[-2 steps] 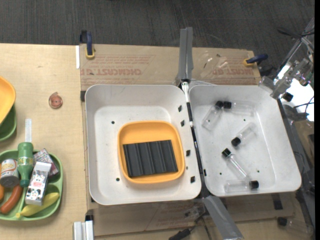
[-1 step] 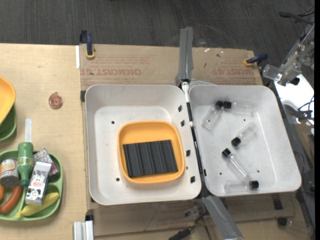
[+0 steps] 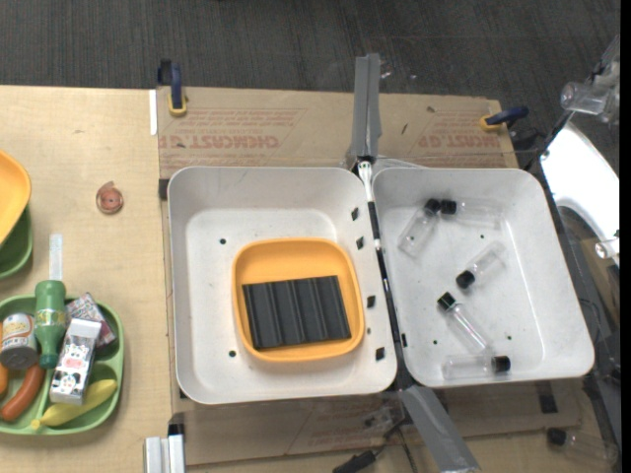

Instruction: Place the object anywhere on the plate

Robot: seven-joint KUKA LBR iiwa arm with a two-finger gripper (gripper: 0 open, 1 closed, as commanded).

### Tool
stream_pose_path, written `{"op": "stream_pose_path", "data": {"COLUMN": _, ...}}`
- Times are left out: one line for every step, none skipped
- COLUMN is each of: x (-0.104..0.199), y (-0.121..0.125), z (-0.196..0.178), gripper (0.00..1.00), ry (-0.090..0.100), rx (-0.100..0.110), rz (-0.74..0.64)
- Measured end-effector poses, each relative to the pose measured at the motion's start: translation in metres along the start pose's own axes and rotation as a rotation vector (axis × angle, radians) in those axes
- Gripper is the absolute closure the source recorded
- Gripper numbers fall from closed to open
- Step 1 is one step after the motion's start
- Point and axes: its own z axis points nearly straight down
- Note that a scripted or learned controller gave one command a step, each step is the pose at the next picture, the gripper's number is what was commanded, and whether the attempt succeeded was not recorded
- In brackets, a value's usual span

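Centrally, a ribbed black slab (image 3: pixel 296 310) lies on the rounded orange plate (image 3: pixel 296 254)

Dark grey carpet floor (image 3: pixel 296 18) behind light wood bench (image 3: pixel 89 166). Cardboard sheet (image 3: pixel 266 126) on bench, clamped at far corners by blue-yellow clamps (image 3: pixel 174 92). Even overhead light, soft shadows.

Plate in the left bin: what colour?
Orange-yellow plate, with a dark grey ribbed block lying on it; camera view.
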Motion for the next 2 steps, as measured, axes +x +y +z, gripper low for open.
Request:
{"op": "stream_pose_path", "data": {"x": 0.111, "y": -0.017, "z": -0.003, "gripper": 1.0, "ry": 0.002, "rx": -0.001, "rz": -0.233}}
{"op": "stream_pose_path", "data": {"x": 0.084, "y": -0.017, "z": -0.002, "gripper": 1.0, "ry": 0.0, "rx": -0.001, "rz": -0.533}}
